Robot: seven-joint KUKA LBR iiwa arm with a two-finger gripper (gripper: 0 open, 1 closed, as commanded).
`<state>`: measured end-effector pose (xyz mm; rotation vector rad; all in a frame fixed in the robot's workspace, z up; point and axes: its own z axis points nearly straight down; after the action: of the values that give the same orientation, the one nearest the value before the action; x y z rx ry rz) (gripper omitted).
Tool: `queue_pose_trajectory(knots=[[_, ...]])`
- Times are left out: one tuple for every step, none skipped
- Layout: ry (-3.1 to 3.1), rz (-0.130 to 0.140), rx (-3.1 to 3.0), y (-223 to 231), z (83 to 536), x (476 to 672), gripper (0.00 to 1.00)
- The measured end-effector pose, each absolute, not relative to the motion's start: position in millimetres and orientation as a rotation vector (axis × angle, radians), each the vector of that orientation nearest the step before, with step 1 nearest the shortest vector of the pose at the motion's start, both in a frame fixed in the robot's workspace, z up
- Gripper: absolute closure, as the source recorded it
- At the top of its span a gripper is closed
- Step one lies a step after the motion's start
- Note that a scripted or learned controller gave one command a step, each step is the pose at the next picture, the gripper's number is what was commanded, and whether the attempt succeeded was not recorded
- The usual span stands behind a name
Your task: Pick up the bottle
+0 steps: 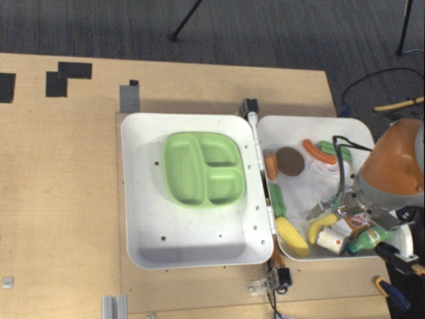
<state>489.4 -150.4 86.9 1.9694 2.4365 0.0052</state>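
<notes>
- The arm (397, 161) reaches in from the right and hangs low over the right bin (300, 126).
- The gripper (345, 211) is down among the toys at the near end of that bin. I cannot tell if it is wide or narrow, because the arm covers most of it. Nothing can be seen held in it.
- The bottle (369, 239) is green. It lies flat in the near right corner of the right bin, just under the arm.
- Its long way runs from left to right and tips up a little toward the right. I think the cap end is at the left, next to a small white cup (331, 241), but that part is too small to be sure.
- A banana (320, 224) lies just beside the cup, and a corn cob (291, 235) lies farther left. A green pepper (277, 200), a brown disc (289, 161) and a hot dog (319, 151) sit farther back.
- The left bin (136, 178) has a green tray (202, 168) in it, well apart from the bottle.
- To do this step well, I think the gripper should come straight down over the middle of the bottle and squeeze across its thin way, not along its long way.
- It should stay off the cup and the banana, since they are very close and could get pushed or grabbed by mistake.
- The bin wall is close too, so a slow lift straight up looks safest.
</notes>
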Motion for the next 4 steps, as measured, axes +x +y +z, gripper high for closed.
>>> queue_pose_trajectory(knots=[[2.308, 0.004, 2.125, -114, 210, 530.5, 0.00], [1.978, 0.001, 2.442, -20, 184, 486.9, 0.00], [1.981, 0.005, 2.438, -19, 195, 488.3, 1.00], [1.744, 0.001, 2.614, 47, 203, 486.8, 1.00]])
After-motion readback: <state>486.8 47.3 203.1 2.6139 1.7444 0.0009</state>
